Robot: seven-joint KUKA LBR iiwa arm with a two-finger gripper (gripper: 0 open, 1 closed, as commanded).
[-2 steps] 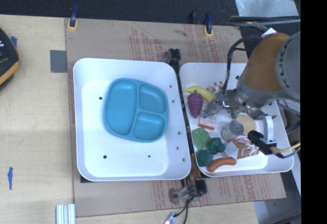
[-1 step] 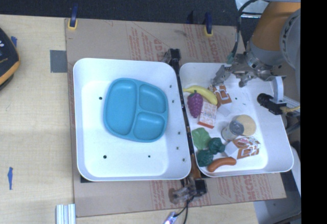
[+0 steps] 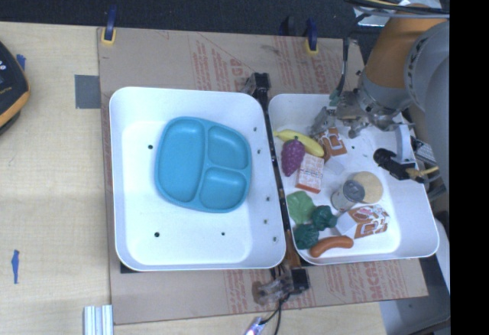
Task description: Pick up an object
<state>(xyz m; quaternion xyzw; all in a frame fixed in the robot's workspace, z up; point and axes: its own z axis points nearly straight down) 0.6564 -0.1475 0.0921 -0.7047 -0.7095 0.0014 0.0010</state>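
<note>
While the fingers [image 3: 330,127] (their spread cannot be told) are poised over the right bin [image 3: 416,238] beside the banana [image 3: 299,141], nothing is yet seen lifted.

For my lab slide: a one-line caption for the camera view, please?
KUKA arm's gripper hovers over toy food in the right bin, near the banana; blue divided plate sits in the left bin.

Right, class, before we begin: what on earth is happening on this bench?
A grey robot arm reaches in from the right, its pincer low over the far end of the right bin, beside a banana and purple grapes. That bin also holds a sausage, green vegetables and small packets. The left bin holds a blue divided plate. Nothing looks lifted yet.
</note>
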